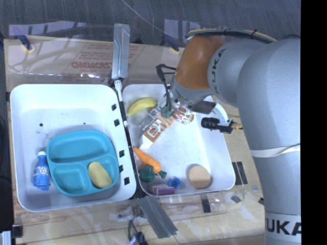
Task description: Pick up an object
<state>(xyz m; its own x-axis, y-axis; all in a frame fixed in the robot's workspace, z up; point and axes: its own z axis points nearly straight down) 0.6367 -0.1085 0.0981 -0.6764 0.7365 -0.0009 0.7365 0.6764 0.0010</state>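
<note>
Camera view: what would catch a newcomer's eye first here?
First the big grey arm with its orange band, reaching from the right over the right bin, its wrist low above a patterned packet beside a banana. Next the bright blue tray in the left bin, a yellow potato-like piece in one compartment. Then the orange carrot by the divider.

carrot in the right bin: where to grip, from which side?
Probably mid-body of the carrot, coming from above, with the gripper closing across its narrow width. It lies flat and diagonal, its green top toward the bin's near wall. Its upper-left tip is close to the divider wall, so a side approach looks cramped.
</note>
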